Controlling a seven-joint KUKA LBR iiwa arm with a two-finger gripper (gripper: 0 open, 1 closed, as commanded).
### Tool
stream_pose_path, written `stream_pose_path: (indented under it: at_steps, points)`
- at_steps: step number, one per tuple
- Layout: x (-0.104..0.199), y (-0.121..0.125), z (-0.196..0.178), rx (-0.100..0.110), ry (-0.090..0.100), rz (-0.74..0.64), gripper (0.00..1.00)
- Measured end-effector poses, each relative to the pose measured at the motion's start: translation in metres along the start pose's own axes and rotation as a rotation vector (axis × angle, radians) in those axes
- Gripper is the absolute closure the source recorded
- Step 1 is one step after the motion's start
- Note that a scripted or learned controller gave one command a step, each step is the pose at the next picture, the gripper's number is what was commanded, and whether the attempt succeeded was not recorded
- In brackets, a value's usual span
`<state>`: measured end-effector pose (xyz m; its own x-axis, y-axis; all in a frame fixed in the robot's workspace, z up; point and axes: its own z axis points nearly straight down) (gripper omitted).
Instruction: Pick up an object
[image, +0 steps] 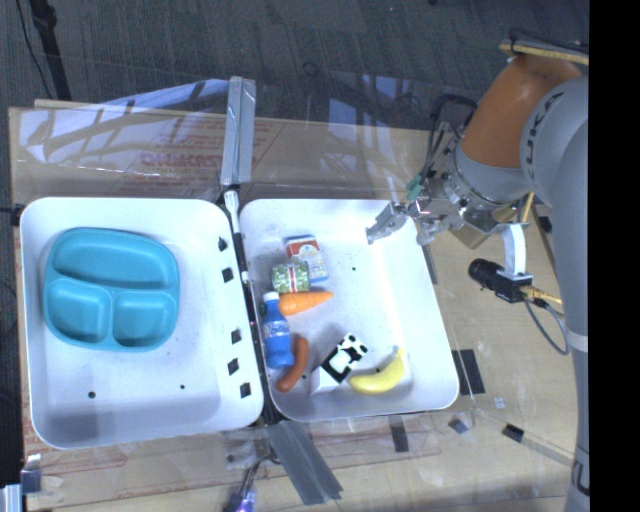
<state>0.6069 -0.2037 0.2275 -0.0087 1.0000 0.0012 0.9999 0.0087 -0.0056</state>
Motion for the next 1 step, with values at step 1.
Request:
stream_pose_path:
  at_steps: [1]
  points:
    - [0.0727,-0.0225,0.1018,0.001,0.0,-0.015,0.0]
